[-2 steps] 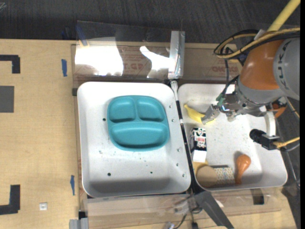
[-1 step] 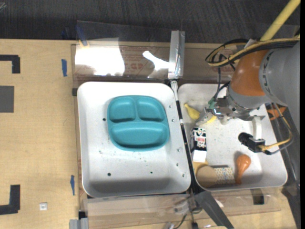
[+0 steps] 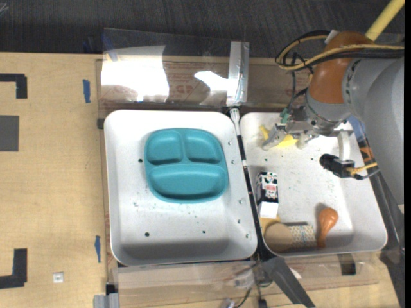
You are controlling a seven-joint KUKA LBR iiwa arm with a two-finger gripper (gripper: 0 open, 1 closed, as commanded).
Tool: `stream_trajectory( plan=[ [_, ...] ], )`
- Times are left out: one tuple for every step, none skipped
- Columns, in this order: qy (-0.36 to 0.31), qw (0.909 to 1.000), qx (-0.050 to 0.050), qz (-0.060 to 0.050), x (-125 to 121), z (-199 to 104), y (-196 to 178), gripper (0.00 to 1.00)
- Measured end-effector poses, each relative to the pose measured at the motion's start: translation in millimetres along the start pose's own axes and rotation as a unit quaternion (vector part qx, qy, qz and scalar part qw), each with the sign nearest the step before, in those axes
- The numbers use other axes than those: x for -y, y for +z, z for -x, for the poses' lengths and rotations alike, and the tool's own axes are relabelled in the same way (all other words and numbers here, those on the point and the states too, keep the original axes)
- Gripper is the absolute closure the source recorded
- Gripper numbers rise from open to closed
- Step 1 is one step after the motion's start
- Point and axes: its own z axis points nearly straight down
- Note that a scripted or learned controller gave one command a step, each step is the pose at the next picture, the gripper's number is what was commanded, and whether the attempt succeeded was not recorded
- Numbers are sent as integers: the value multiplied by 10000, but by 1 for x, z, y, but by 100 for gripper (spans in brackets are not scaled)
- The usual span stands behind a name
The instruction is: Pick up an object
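Tan and rounded, a brush point(image 3: 289, 234) lies along the near wall of the right bin point(image 3: 369, 239), an orange spoon-like piece point(image 3: 325, 221) beside it. Farther in we see a small black-and-white carton point(image 3: 268, 187) by the left wall. At the far end our gripper point(image 3: 287, 133) is down over a yellow object point(image 3: 282, 140); whether the jaws are apart or together, we cannot tell. The left bin point(image 3: 122, 217) holds a teal divided plate point(image 3: 186, 164).

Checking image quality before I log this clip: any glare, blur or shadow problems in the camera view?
Camera view: strong white glare on the clear plastic sheet behind the left bin; the teal divided plate is evenly lit and sharp; the pincer over the yellow object in the right bin looks soft and cluttered, so fine detail there is hard to read.
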Motion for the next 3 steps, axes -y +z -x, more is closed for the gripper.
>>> stream_trajectory(
  plan=[
    [8,10000,10,-44,2,1,-10,100],
    [6,10000,10,-45,2,1,-10,0],
    [339,9994,6,-81,2,-8,0,0]
  ],
)
